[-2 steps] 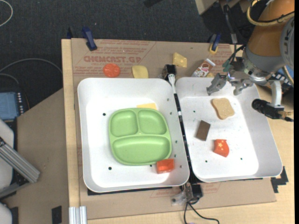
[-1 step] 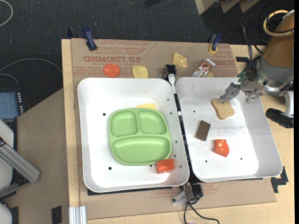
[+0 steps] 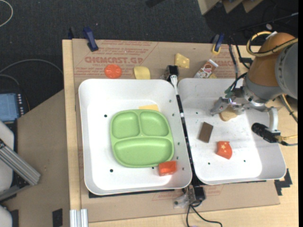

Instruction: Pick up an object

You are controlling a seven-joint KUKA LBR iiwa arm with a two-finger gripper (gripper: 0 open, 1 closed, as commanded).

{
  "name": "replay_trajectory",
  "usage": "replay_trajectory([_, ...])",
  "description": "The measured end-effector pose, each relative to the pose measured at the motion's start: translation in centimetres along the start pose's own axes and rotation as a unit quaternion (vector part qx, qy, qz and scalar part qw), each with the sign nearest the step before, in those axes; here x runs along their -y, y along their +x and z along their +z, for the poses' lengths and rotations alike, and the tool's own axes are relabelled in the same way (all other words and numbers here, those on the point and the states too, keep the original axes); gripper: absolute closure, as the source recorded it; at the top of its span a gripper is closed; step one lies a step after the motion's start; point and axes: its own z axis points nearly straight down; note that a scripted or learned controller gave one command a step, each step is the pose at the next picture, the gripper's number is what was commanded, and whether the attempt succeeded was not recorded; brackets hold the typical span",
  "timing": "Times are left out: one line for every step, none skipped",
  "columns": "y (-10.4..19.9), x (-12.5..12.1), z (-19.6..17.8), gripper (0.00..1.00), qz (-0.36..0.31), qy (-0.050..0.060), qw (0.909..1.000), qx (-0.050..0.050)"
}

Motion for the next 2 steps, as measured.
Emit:
replay_trajectory([-0.2, -0.3, -1.7, 1.00, 0.001, -0.005, 1.0000, 0.002])
replay_trajectory([-0.5, 5.7, -7.9, 1.00, 0.002, 0.001, 1.0000, -0.001])
